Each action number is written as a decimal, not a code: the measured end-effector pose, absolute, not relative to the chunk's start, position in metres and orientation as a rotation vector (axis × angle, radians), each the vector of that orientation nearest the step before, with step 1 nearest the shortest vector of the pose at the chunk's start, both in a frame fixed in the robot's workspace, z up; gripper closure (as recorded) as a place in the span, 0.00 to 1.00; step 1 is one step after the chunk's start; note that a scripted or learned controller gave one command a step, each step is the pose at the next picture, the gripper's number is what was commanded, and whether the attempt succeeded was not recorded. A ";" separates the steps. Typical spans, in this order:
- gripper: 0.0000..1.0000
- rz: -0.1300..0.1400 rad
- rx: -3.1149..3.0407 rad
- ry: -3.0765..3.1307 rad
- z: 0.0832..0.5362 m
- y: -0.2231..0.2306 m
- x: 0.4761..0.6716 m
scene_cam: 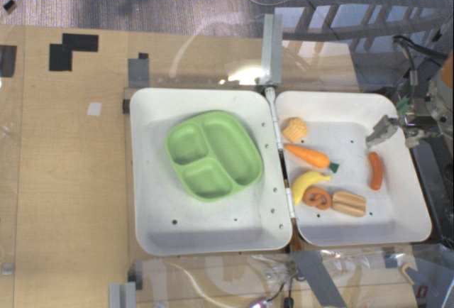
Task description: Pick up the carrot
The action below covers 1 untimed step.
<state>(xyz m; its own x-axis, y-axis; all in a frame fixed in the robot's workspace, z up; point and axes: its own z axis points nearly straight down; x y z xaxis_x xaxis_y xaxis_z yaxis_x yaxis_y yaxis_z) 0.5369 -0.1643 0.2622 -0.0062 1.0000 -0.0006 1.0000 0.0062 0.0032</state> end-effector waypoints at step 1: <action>0.00 0.004 1.950 2.458 0.201 -0.132 0.556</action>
